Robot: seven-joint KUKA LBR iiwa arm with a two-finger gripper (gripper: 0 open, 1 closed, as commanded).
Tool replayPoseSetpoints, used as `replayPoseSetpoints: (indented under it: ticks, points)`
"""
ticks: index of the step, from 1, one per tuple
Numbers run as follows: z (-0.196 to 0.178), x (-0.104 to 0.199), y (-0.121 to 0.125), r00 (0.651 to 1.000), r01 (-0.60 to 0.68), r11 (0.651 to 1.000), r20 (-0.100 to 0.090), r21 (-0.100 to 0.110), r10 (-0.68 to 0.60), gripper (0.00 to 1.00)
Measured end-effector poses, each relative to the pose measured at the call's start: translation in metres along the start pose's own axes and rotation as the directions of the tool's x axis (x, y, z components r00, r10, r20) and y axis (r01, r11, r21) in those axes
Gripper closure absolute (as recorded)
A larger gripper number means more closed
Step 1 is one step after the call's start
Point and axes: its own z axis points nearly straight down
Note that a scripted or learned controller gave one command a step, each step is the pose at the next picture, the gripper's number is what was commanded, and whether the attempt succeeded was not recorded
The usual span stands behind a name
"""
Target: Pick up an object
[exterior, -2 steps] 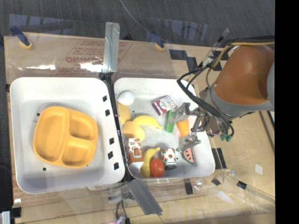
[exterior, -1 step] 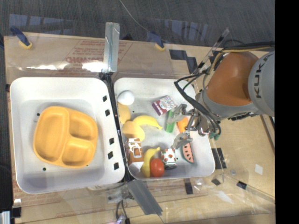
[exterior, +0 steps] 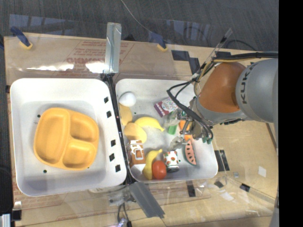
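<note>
Watermelon slice (exterior: 190,153) lay nearest gripper (exterior: 185,132), low in right bin (exterior: 208,167); reach step, nothing visibly held; finger spread impossible to tell; next needed descent.

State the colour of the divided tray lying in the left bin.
The divided tray is yellow-orange, clear in the camera view.

Dark grey carpet floor (exterior: 71,1) beyond a pale wooden bench (exterior: 246,174) with black tape marks.
</note>
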Motion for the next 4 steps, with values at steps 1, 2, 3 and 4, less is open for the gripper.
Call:
replayPoseSetpoints:
  ticks: [1,2,3,4]
  points:
    - [-0.013,-0.003,0.002,1.000,0.009,1.000,0.005,0.001,-0.009,1.00]
    - [-0.065,0.007,-0.001,0.882,0.471,0.882,0.002,0.001,-0.471,1.00]
    - [-0.065,0.007,-0.001,0.882,0.471,0.882,0.002,0.000,-0.471,0.00]
    - [0.001,-0.016,0.001,0.897,0.442,0.897,-0.001,-0.003,-0.442,0.00]
